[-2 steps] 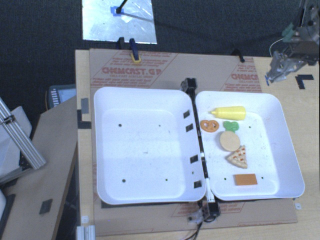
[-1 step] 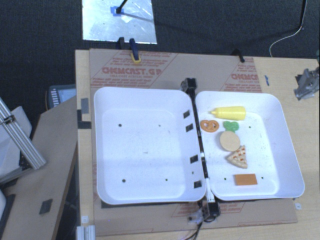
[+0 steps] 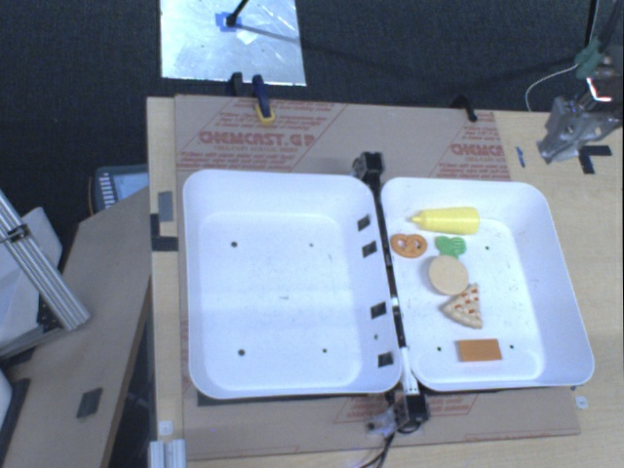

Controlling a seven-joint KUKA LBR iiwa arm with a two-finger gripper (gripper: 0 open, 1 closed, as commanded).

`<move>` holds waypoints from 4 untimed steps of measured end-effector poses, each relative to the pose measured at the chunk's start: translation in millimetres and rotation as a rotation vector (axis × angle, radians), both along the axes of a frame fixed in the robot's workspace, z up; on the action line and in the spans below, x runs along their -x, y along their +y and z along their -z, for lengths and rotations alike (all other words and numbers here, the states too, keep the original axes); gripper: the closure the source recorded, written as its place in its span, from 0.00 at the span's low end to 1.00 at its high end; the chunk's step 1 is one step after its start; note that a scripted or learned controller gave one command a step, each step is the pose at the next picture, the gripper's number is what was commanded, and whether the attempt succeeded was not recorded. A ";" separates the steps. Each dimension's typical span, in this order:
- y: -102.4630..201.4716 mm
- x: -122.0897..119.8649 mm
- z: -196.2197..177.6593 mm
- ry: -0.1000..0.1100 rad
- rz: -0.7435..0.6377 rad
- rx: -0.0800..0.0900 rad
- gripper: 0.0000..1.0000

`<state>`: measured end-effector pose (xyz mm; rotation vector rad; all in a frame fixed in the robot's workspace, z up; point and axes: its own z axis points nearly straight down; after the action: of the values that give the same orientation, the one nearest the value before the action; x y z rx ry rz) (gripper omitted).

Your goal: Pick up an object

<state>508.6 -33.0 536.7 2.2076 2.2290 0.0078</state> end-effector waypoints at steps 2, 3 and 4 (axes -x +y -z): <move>118.5 -36.7 3.0 0.003 0.000 -0.001 1.00; 209.0 -45.4 50.1 0.008 -0.001 -0.001 1.00; 262.5 -77.6 82.9 0.006 0.002 0.000 1.00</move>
<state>586.2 229.5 453.8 2.2131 2.2305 0.0013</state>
